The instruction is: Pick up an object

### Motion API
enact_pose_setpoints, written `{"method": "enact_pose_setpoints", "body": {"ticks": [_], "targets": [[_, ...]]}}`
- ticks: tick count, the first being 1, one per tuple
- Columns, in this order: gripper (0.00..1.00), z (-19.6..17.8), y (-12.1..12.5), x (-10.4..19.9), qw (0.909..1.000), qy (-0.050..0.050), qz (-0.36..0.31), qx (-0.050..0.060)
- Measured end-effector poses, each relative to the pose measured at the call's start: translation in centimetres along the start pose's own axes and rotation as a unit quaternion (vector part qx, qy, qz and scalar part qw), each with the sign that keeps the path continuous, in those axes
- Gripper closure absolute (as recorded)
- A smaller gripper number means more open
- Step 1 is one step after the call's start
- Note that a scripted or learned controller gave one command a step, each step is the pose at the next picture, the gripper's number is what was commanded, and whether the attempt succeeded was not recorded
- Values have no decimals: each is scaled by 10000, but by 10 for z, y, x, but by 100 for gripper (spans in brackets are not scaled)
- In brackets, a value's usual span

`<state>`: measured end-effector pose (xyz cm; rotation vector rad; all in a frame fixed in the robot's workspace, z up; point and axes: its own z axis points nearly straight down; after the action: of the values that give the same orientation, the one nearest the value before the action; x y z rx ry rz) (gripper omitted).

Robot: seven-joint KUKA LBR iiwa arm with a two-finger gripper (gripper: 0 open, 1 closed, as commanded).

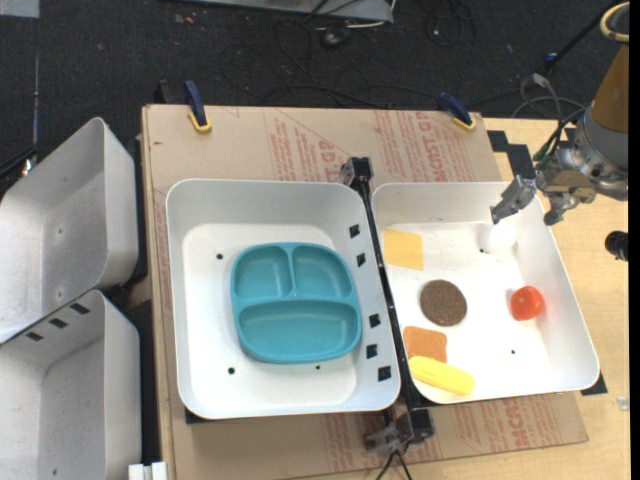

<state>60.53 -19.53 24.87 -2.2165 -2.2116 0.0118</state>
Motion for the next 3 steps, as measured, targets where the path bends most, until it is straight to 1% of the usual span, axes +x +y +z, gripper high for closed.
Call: {"method": "enact_pose_setpoints", "body": {"ticks": [1,2,3], "targets": [[0,-8,2,1,10000,-13,-16,-64],[0,36,6,5,10000,-9,-26,-46],[0,100,10,3,10000,-7,-9,-38]]}}
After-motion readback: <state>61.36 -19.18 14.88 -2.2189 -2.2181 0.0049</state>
